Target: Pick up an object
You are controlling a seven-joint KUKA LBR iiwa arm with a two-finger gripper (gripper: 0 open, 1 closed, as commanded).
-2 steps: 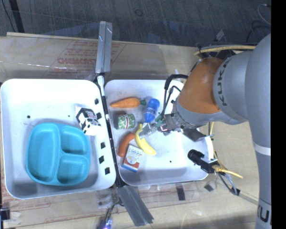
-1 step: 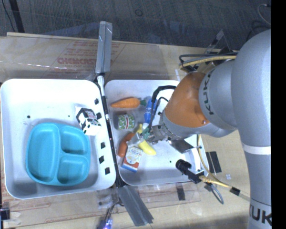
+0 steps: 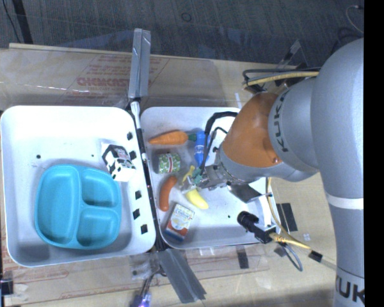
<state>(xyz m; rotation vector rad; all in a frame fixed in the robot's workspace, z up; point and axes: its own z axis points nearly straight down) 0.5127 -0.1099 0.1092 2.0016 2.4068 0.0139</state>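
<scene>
- Bench [image 3: 64, 69]: wooden top bearing two white bins side by side.
- Left bin [image 3: 25, 133]: holds a blue divided plate [image 3: 78, 206].
- Right bin [image 3: 243, 235]: holds a carrot [image 3: 168, 137], a small can [image 3: 168, 163], a yellow piece [image 3: 197, 199] and a packet [image 3: 180, 220].
- Gripper [image 3: 201, 179]: low in the right bin, just above the yellow piece; whether it is spread or closed cannot be told.

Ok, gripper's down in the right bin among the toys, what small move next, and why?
Probably lift slightly and check. The gripper sits by the yellow banana and orange carrot in the right bin, but the wrist hides whether anything is caught.
</scene>
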